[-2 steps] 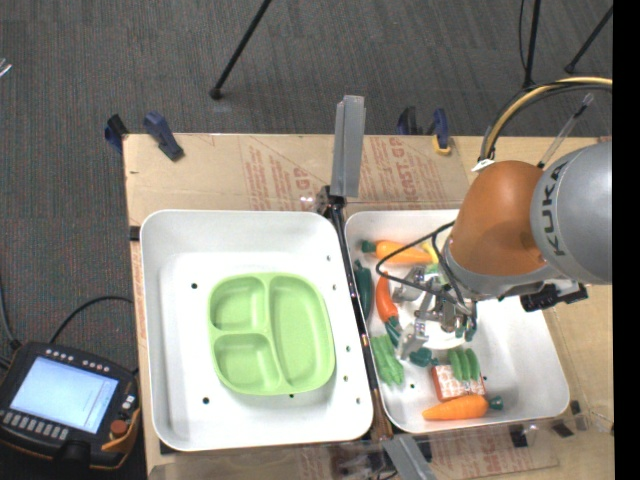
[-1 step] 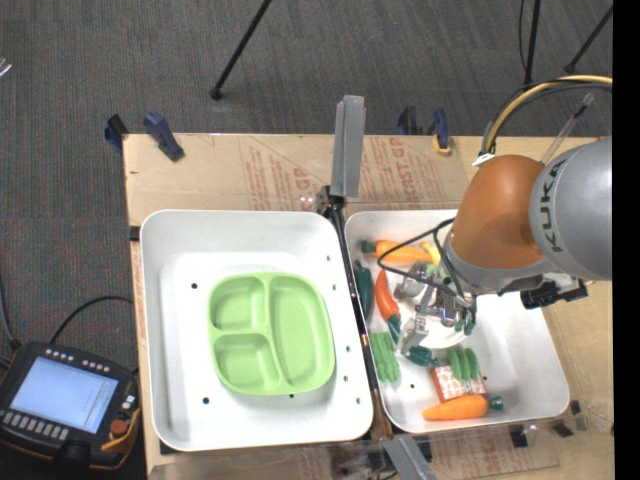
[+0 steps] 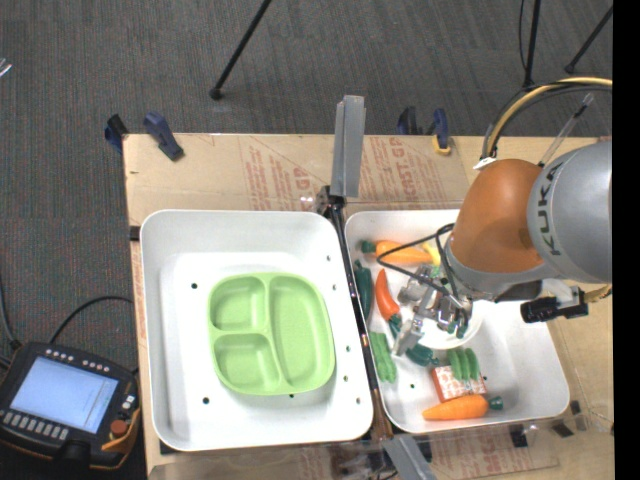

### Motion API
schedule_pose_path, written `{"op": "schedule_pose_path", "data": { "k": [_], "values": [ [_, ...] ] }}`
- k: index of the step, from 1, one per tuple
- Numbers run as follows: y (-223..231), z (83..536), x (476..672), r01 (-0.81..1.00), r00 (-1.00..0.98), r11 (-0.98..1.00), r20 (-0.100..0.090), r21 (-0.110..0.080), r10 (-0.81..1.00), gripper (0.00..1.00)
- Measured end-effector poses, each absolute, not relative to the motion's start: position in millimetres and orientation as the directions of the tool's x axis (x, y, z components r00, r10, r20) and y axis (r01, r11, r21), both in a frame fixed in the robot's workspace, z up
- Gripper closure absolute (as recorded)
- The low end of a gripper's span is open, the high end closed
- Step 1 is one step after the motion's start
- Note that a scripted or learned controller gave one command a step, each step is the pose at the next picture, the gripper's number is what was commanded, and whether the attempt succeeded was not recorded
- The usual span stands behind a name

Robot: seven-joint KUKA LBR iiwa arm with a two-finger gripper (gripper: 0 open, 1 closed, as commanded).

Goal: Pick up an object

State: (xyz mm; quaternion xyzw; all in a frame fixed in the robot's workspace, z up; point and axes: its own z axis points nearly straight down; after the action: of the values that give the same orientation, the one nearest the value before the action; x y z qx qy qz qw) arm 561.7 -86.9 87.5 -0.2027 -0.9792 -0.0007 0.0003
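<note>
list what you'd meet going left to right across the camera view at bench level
teach pendant → left bin → green divided plate → green pepper → pincer → carrot

My wrist band (image 3: 505,218) glossy orange; bins (image 3: 170,258) smooth white plastic; green plate (image 3: 270,333) matt plastic; bench top (image 3: 240,173) plain cardboard; floor (image 3: 100,48) rough carpet.
</note>
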Motion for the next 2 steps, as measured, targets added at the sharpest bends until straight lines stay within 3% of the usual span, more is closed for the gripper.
{"op": "schedule_pose_path", "data": {
  "k": [1,2],
  "values": [
    [-84,87,559.2,0.510,-0.860,0.860,0.003,0.001,0.510,0.00],
    [-86,88,569.6,0.732,-0.681,0.681,0.000,0.001,0.732,0.00]
  ]
}}
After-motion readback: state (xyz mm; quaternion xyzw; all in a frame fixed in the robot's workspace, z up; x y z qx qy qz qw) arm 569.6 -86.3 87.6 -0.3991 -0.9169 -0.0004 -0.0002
